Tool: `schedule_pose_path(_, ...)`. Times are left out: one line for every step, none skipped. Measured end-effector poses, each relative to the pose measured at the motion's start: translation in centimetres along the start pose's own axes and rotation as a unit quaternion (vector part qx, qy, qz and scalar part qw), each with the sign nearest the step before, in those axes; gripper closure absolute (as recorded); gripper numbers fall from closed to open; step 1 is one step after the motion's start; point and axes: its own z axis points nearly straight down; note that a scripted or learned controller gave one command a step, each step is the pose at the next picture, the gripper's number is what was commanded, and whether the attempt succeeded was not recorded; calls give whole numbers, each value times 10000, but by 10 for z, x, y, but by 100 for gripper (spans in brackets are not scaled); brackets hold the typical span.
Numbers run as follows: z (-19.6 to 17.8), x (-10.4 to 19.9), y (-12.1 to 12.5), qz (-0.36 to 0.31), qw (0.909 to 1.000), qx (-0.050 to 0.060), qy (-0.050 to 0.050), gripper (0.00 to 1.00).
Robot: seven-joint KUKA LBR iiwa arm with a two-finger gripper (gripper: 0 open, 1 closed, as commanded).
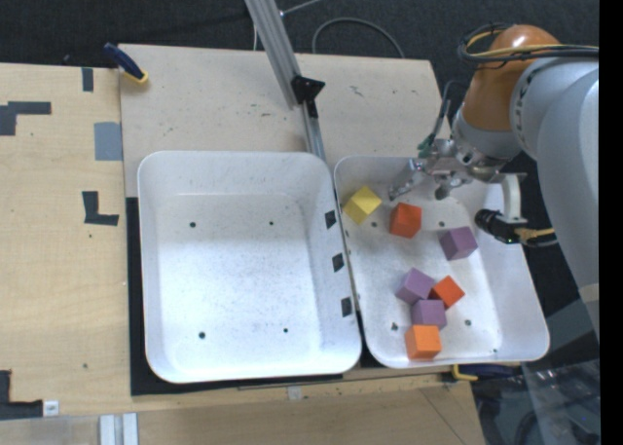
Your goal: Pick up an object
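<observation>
Now my tool (pixel 421 183) hangs just above the orange cube (pixel 406 220), right of the yellow cube (pixel 363 203); whether it is apart or together, I cannot tell.

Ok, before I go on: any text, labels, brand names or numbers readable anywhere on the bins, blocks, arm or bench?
None can be read.
White bins: dark specks, no lettering.
Coloured blocks, such as the yellow block: plain faces.
Arm: no brand mark legible.
Bench: grey and dark tape patches, blank.
Small white tag at the bench's lower left edge: too small to read.
</observation>
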Motion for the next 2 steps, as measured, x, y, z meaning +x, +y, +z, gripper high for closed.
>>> schedule_pose_path(-15,0,2,-8,10000,-35,-6,100)
schedule_pose_path(-74,-5,10,2,10000,-69,-12,100)
